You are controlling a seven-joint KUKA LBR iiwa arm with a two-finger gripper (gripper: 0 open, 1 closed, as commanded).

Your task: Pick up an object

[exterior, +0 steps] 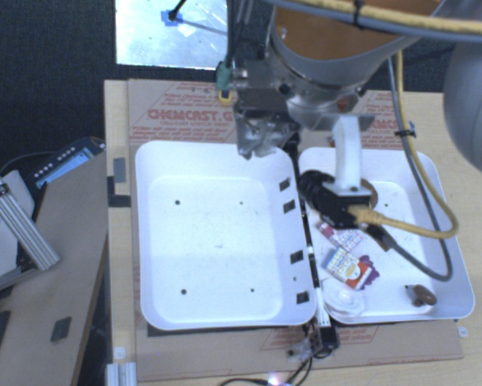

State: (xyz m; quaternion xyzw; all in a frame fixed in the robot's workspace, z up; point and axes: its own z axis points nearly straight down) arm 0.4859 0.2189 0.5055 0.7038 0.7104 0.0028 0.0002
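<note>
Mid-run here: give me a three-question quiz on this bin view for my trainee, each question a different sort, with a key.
1. True or false: the colourful packet lies in the left bin.
2. Which thing sits nearest the right bin's front right corner?
A. white round lid
B. small brown lump
C. colourful packet
3. Fill in: the gripper hangs over the left bin's ____ rim, near the divide between the bins.

Key:
1. False; it lies in the right bin.
2. B
3. far
</note>
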